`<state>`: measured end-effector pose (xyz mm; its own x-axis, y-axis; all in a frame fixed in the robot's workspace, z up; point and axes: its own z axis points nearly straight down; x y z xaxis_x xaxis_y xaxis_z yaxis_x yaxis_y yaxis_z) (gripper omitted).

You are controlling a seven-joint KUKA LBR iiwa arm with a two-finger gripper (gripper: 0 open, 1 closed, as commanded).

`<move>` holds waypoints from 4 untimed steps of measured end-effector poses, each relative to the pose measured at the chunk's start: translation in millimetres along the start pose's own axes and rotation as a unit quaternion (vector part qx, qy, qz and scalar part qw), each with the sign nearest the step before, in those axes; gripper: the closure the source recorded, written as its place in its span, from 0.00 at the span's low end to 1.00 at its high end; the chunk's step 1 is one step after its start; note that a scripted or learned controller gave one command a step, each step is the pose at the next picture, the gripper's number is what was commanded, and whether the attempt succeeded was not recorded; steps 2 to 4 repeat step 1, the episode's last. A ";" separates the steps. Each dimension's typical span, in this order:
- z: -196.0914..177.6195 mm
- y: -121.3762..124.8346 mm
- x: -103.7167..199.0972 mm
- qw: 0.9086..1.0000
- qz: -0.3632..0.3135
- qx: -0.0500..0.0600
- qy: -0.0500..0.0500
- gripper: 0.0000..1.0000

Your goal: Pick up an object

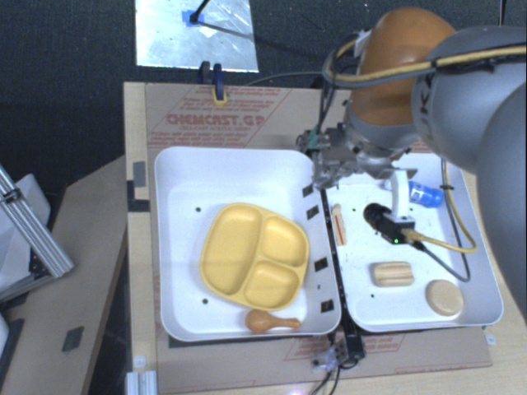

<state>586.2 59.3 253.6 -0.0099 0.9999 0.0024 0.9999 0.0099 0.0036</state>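
**Arm hanging over the dividing wall, nothing gripped yet**

Cardboard sheeting is covering the bench (239, 118), and two white bins are sitting on it side by side. Nearest the camera, a tan chicken drumstick (270, 321) is lying at the front of the left bin (177, 212), just beside a yellow divided plate (255, 249) of smooth moulded plastic. Across the wall, the right bin (469, 303) is holding a round beige biscuit (445, 297), a short bread-coloured block (390, 274), and, further back, a thin orange stick (338, 225) and a small blue can (426, 194). Farthest back, the gripper (325, 171) is hovering above the dividing wall near the rear; whether its fingers are apart or together I cannot tell, and nothing is showing between them.

Judging from this, the block looks the easiest pick: flat-sided, matte, standing clear of its neighbours. The arm should be centring over it before descending, squaring its grip across the short width and keeping off the bin wall.
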 end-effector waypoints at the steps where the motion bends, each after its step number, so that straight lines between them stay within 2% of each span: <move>1: 22.6 18.2 44.1 1.000 0.001 0.001 -0.001 1.00; 4: 22.6 18.2 44.1 1.000 0.001 0.001 -0.001 1.00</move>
